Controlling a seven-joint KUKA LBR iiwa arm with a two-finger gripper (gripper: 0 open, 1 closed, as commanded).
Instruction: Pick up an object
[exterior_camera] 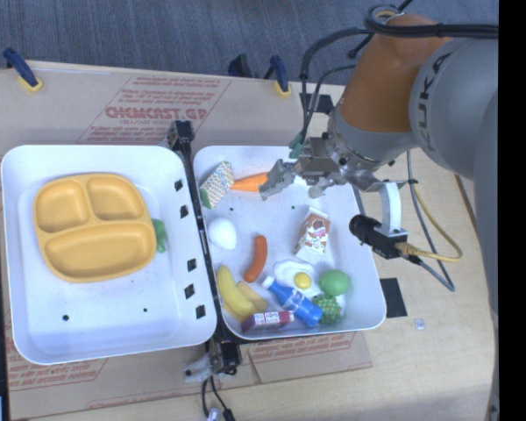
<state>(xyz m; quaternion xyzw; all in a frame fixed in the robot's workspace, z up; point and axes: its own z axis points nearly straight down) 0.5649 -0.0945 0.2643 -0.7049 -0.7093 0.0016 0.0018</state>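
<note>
Carrot (pixel 250 181) is the nearest candidate: a small orange toy lying in the upper part of the right bin (pixel 368 310), its long axis running roughly left to right, with one end just beside the tool (pixel 278 179), which sits to its right. The tool's grey metal fingers (pixel 272 185) point down and leftward toward that end, but the angle hides the gap between them, so I cannot tell how far apart they stand, and nothing is seen held between them. Left of the carrot lies a speckled wedge-shaped block (pixel 216 183). Lower in the same bin are a smooth white egg (pixel 222 233), a reddish sausage (pixel 257 258) lying nearly upright in the view, a small printed carton (pixel 314 236), a yellow banana (pixel 234 293) and a round green piece (pixel 334 282). The left bin (pixel 17 323) holds a glossy yellow divided tray (pixel 94 224), well apart from the tool.
</note>
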